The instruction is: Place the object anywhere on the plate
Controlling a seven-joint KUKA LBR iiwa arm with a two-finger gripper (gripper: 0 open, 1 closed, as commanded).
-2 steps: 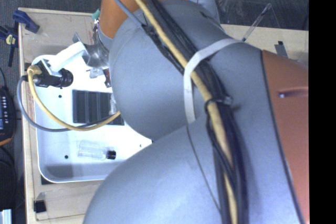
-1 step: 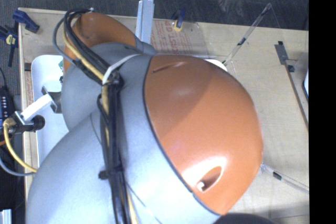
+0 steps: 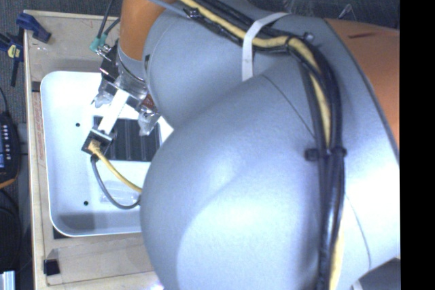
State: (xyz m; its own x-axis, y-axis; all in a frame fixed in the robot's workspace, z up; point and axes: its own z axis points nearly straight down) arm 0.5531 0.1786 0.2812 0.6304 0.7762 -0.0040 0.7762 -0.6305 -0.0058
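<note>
Gripper (image 3: 122,112) low over white bin (image 3: 58,146), at 9 o'clock. Fingers spread, nothing visibly between them. Dark plate (image 3: 132,142) right underneath (mostly hidden by arm (image 3: 272,166)). Object: cannot tell where.

Arm (image 3: 272,146) reaches in from the right, covering most of the bench (image 3: 75,37) and all to the right of the left bin (image 3: 58,146). Gripper (image 3: 122,112) sits over this bin's upper middle. Flat plate (image 3: 132,139) lies in the bin just below the gripper, partly under the arm. Cable (image 3: 112,176) loops from the gripper across the bin floor. Clamps (image 3: 30,27) at the bench's far left corner.
</note>
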